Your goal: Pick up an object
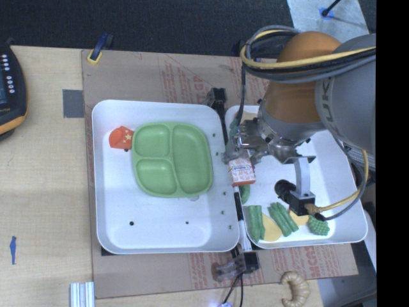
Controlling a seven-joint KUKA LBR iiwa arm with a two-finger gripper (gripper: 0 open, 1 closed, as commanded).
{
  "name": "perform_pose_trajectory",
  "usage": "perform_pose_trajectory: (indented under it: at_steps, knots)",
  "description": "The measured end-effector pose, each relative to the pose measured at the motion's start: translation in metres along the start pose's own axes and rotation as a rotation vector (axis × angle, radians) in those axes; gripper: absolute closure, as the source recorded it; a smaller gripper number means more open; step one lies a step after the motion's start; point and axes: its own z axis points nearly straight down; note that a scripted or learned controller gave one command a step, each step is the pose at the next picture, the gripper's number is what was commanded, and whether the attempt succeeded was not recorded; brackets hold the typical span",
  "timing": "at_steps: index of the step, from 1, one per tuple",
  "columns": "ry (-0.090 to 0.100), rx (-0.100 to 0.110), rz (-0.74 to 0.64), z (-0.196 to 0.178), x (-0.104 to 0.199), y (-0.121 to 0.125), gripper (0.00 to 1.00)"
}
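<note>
Over the right bin (pixel 345 235), the jaws (pixel 241 162) grip a small red-and-white packet (pixel 241 171)

Left bin (pixel 112 222) front floor open; green plate (pixel 172 158) blocks middle.

Grey arm (pixel 348 88) with orange band (pixel 307 50), looped yellow-and-black cables (pixel 281 61).
</note>
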Motion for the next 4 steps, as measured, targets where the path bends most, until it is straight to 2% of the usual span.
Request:
perform_pose_trajectory:
  at_steps: [1,2,3,4]
  knots:
    - [0.003,0.005,-0.017,-0.013,0.091,-0.035,1.00]
    - [0.002,0.003,-0.003,-0.042,0.069,-0.061,1.00]
    - [0.002,0.001,-0.003,-0.055,0.044,-0.059,1.00]
    - [0.000,0.005,0.001,-0.045,-0.022,-0.060,1.00]
